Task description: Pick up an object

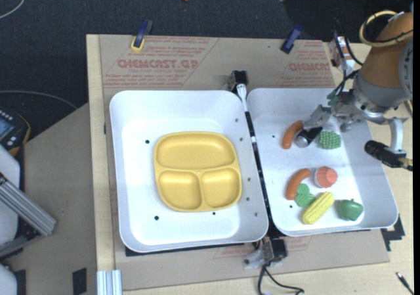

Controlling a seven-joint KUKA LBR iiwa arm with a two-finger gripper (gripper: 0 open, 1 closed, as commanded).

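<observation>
My gripper (pixel 308 135) reaches in from the right and sits low in the right bin (pixel 275 106). It lies between an orange sausage-shaped toy (pixel 290 135) on its left and a green bumpy toy (pixel 330 140) on its right, close to both. Nearer the front of the same bin lie a second orange sausage (pixel 296 182), a small green piece (pixel 304 196), a red-and-pink round toy (pixel 326 177), a yellow corn cob (pixel 317 207) and a green pepper (pixel 350 209). I see nothing lifted off the bin floor.
The left bin (pixel 131 116) holds a yellow divided plate (pixel 197 170). A black clip (pixel 239 80) sits where the bins meet at the back. The arm's grey body and orange band (pixel 384 57) stand over the right bin's far right corner.
</observation>
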